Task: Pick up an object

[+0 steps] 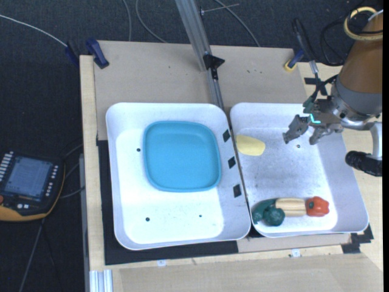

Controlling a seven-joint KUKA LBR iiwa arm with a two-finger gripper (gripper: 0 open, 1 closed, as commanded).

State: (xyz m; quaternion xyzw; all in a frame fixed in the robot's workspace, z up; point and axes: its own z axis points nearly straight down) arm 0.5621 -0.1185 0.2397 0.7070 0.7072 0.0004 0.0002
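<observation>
My gripper point(304, 135) hangs over the upper part of the right bin point(328, 175), its fingers spread apart with nothing between them. A pale yellow lemon-shaped piece point(250, 145) lies to its left near the bin's left wall. Along the bin's front edge lie a dark green lumpy object point(268, 213), a tan cylinder point(291, 207) and a red tomato-like piece point(316, 206) in a row. All of them are well apart from the gripper.
A blue square plate point(182, 156) rests in the left bin point(127, 224). A metal pole point(196, 26) slants in from the top, ending between the bins. Blue clamps point(97, 53) grip the bench's back edge. A handheld pendant point(27, 180) lies on the floor at left.
</observation>
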